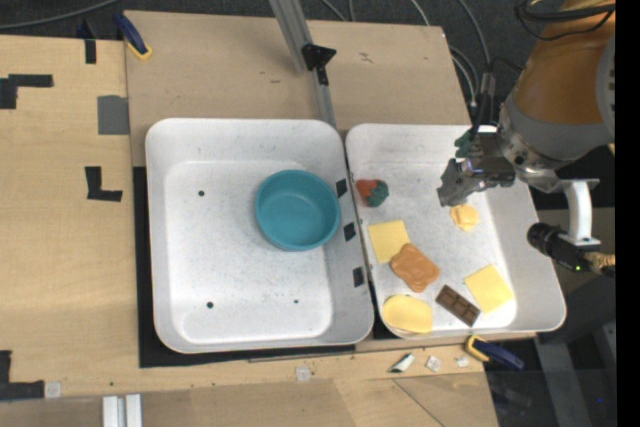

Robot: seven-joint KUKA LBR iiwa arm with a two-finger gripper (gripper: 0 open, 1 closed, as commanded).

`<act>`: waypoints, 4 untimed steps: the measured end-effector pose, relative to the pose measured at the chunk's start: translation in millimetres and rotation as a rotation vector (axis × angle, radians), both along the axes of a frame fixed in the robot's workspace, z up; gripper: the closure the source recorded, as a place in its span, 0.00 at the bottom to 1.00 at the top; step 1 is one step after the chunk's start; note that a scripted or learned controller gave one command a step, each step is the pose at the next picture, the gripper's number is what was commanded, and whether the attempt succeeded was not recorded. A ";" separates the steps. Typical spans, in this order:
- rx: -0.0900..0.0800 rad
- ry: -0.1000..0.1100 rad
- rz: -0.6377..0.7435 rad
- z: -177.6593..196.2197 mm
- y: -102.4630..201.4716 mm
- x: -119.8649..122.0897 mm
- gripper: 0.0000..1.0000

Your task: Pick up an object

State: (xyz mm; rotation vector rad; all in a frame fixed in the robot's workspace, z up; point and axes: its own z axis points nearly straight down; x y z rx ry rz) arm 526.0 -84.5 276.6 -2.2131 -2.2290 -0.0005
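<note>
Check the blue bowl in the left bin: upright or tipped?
Upright. The blue bowl sits mouth-up in the left bin; its round rim and inside floor face the camera, with nothing visible inside.

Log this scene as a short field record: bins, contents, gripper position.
left bin: holds a blue bowl
right bin: red-green piece, yellow square, orange-brown piece, dark brown bar, yellow oval, yellow block
gripper: over right bin, just above small yellow piece

1 fixed overhead camera, slanted over both bins (160,155).
</note>
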 end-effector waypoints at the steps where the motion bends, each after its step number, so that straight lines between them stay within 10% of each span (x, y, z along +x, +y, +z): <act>1: -0.001 0.002 -0.002 -15.6 35.8 27.4 1.00; 4: -0.001 0.002 -0.002 -45.1 175.1 100.2 1.00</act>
